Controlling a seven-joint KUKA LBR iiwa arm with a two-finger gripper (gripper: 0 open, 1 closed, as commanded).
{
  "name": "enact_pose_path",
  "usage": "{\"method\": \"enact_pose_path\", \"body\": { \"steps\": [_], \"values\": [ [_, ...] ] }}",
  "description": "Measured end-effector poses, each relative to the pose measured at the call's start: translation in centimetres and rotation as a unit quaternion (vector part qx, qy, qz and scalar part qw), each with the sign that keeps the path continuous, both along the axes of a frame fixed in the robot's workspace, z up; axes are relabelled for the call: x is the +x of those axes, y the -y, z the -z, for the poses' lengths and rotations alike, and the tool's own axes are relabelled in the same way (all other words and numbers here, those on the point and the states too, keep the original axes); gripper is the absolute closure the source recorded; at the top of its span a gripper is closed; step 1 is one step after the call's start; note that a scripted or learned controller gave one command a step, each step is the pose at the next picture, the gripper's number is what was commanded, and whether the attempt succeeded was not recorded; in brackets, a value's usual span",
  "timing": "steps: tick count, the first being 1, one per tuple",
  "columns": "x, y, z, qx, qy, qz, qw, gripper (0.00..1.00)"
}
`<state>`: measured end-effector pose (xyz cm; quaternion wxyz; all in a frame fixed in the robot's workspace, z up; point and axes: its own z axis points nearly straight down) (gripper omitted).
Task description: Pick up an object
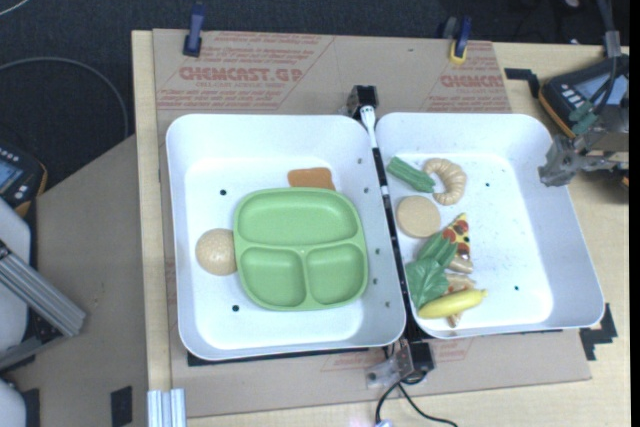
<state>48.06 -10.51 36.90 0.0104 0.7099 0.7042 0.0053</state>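
Camera view looks down on two white bins that sit side by side on a brown bench. Nearest in the right bin point(520, 215) lies a yellow banana point(452, 303), close to the near wall. Just past it is a bunch of green leaves point(430, 267), with a pizza slice point(459, 237) touching its right side. Farther on sits a round tan cookie point(418, 216). Past that, a green pepper point(411, 174) lies beside a curled croissant point(447, 178). All of these toys are crowded on the left side of that bin. In the left bin point(195, 175) a green tray point(300, 247) with three parts takes up the middle. A tan ball point(216, 251) touches its left edge, and an orange piece point(311, 178) peeks out at its far edge. The gripper point(558, 171) is at the far right rim of the right bin, well apart from the toys. I cannot tell if its jaws are open or closed, and no toy is seen in them.
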Motion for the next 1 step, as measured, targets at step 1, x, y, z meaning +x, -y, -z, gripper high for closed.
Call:
{"method": "enact_pose_path", "body": {
  "steps": [1],
  "values": [
    [-0.30, 7.18, 10.40, 0.0034, -0.016, 0.000, 0.9999, 1.00]
  ]
}}
